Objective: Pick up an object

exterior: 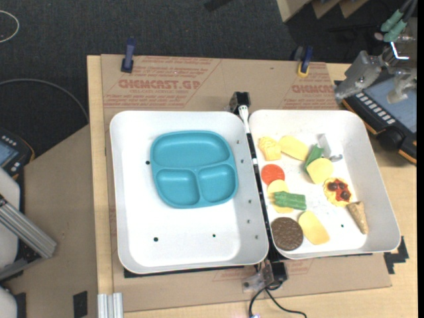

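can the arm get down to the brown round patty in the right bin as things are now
Probably yes. The brown patty lies uncovered near the right bin's front edge, nothing on top; a yellow piece sits close beside it and could crowd the hand.

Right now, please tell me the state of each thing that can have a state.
Blue divided plate: lying flat in the left bin, all three compartments bare.
Toy food pieces: loose in the right bin, none lifted.
Brown round patty: flat, at the bin's near edge.
Ice cream cone: lying on its side.

two white bins (126, 177), one blue divided plate (193, 168), and roughly ten toy food pieces (308, 191).
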Controlling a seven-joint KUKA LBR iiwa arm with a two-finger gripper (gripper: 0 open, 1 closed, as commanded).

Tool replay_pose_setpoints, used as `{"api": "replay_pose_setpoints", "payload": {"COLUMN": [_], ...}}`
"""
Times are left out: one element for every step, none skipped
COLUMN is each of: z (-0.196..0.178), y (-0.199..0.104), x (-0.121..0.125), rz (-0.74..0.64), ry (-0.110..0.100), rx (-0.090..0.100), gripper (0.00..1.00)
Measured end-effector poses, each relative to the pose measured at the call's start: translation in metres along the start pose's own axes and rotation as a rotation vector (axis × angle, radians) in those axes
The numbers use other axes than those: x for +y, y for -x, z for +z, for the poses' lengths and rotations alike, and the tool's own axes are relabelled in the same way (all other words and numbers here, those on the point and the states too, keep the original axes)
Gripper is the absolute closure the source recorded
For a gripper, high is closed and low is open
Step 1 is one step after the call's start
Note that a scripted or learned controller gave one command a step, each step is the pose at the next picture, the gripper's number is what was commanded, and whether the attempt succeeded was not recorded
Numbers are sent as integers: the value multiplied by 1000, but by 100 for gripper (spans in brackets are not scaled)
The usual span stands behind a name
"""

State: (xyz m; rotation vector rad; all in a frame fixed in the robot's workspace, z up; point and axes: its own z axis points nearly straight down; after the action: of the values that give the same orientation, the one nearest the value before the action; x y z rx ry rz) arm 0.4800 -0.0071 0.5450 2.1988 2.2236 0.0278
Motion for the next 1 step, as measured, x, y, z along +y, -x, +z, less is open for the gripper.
{"api": "replay_pose_setpoints", "payload": {"z": [-1], "y": [5], "x": [0], "rz": [10], "ry": [-16], "rx": [-4], "gripper": [100]}}
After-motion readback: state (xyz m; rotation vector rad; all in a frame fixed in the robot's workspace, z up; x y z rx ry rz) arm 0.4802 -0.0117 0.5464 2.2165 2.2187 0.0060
